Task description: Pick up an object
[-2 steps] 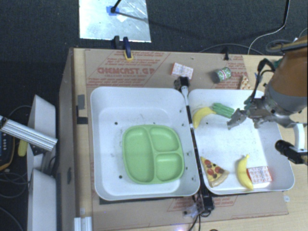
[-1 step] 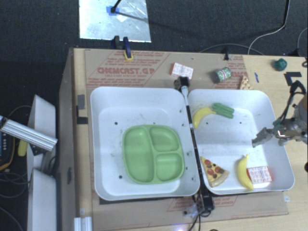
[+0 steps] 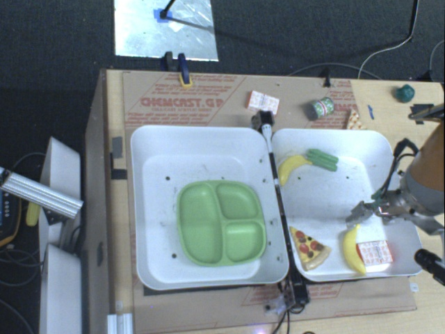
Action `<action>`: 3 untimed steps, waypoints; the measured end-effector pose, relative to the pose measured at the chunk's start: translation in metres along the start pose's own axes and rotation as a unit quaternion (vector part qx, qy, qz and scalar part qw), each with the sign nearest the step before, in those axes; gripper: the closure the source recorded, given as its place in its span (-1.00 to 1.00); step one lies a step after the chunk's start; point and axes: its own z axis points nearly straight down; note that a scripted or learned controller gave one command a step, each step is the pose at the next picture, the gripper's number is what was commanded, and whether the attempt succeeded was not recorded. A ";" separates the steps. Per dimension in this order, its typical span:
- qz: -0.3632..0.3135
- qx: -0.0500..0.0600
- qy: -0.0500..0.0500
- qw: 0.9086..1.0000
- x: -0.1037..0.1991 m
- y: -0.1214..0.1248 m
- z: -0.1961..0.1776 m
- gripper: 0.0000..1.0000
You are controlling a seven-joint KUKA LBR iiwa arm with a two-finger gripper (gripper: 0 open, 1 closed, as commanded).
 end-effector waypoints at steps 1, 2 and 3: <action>-0.001 0.000 0.000 1.000 0.034 0.000 0.052 -1.00; -0.001 -0.002 -0.001 1.000 -0.026 0.093 0.061 -1.00; 0.000 -0.002 -0.001 1.000 -0.027 0.003 -0.007 -1.00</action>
